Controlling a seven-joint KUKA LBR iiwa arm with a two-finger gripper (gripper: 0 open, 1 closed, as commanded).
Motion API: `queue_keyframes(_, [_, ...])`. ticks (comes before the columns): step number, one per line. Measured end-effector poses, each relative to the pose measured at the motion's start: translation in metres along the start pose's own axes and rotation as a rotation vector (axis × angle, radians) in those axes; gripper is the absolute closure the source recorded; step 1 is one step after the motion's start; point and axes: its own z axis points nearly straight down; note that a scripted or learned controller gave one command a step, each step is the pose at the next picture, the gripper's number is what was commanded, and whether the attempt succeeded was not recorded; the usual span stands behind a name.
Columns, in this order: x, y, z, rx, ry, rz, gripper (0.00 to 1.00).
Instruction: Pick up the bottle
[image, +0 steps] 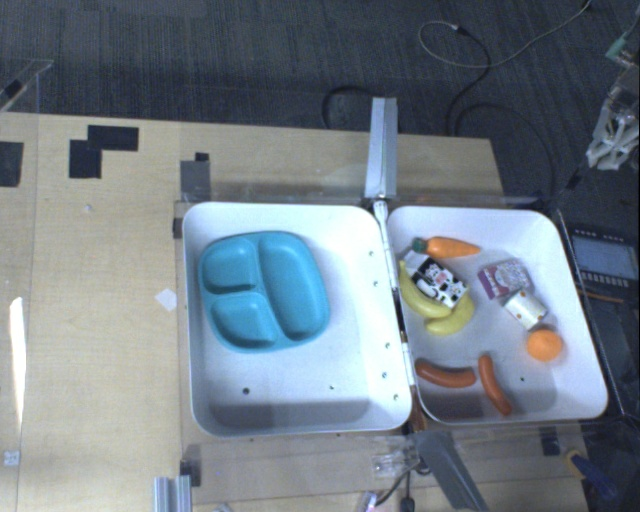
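The bottle (508, 286) lies on its side in the right bin (570, 300). It has a purple label, and its white cap points to the front right. An orange ball (545, 345) sits just in front of the cap. My gripper (611, 148) hangs at the view's far right upper corner, beyond the back right corner of the right bin and well away from the bottle. Nothing shows between its tips.
The right bin also holds a carrot (452, 247), a banana (440, 308) with a black-and-white item (438, 281) on it, and two sausages (446, 375) (494, 384). A blue divided plate (264, 289) lies in the left bin (300, 400). Cables trail on the floor behind.
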Motion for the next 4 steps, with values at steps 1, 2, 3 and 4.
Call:
queue_keyframes(1, [0.013, -0.031, -0.032, 0.001, 0.000, -0.054, 1.00])
queue_keyframes(2, [0.039, -0.060, 0.049, 0.006, -0.001, 0.113, 1.00])
queue_keyframes(3, [0.078, -0.074, 0.030, 0.004, 0.000, 0.065, 1.00])
queue_keyframes(4, [0.031, -0.053, 0.162, 0.007, -0.002, 0.242, 1.00])
